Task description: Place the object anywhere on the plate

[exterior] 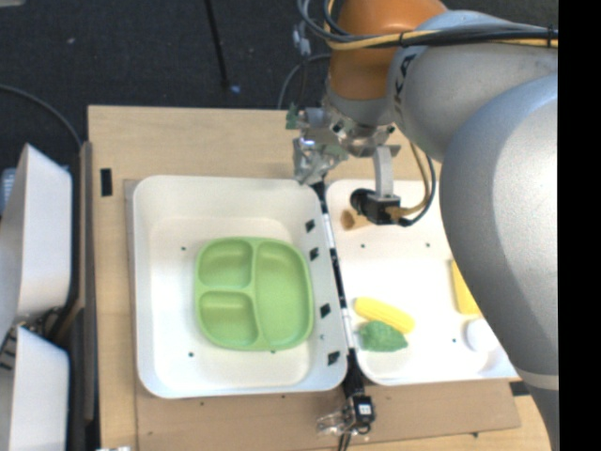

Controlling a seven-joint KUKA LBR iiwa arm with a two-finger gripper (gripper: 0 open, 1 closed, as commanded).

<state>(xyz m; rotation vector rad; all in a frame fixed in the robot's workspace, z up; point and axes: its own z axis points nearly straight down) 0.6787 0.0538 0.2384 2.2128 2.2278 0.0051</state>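
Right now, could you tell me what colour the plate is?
Light green, seen in the camera view: the plate lies in the left bin.

Open air above green plate (254, 292) in left bin (155, 252), all three compartments bare. Right bin (423, 252) cramped: arm (488, 158) overhangs far side, yellow object (383, 315) touching green object (382, 337) near divider (331, 271), yellow block (463, 287) right.
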